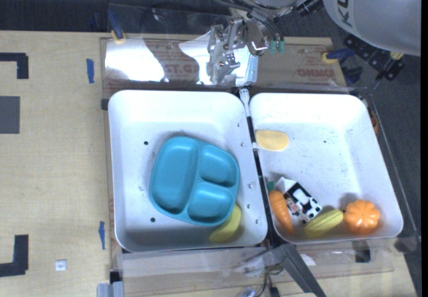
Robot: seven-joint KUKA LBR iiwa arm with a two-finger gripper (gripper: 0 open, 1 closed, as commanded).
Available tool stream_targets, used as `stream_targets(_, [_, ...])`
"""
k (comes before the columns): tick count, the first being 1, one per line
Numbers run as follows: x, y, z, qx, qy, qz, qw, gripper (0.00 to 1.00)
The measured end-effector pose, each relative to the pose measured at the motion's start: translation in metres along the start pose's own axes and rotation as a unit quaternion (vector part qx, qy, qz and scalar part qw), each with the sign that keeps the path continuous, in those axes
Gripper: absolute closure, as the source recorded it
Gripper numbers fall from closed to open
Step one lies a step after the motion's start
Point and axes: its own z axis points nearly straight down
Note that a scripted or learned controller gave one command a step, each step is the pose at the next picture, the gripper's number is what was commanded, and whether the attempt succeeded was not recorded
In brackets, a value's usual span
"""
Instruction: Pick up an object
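Lying in the right bin [348,112], the likeliest pick is the pale yellow oval piece [271,140], flat on the white floor near the bin's left wall, with its long axis running roughly left to right across the view. It sits alone, with bare floor all round except toward the wall beside it.

The gripper [231,55] hangs above the back edge of the bench, beyond the bins' far rims and about over the divide between them. From the claw the oval piece lies toward the near side and slightly right, so the coming move calls, by my judgement, for a short travel forward and a descent. Whether the claw is apart or together I cannot tell; nothing is visibly held in it.

The other candidates crowd the right bin's near edge: a small orange pumpkin [362,216], a yellow-green piece [324,221] touching it, a black-and-white cow-patterned toy [301,202] and an orange piece [280,212] pressed near the left wall. These leave little room for a claw.

In the left bin [134,112] a blue divided plate [192,180] lies tilted, partly covering a yellow-green piece [229,225] at the near right corner.
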Motion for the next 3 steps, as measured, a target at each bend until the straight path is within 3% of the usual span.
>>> stream_targets(1, [-0.006,0.025,-0.011,-0.001,-0.001,-0.192,0.9814,1.00])
stream_targets(2, [-0.017,0.078,-0.026,-0.001,-0.001,-0.321,0.9472,1.00])
stream_targets(3, [-0.014,0.066,-0.023,-0.001,0.002,-0.367,0.9302,1.00])
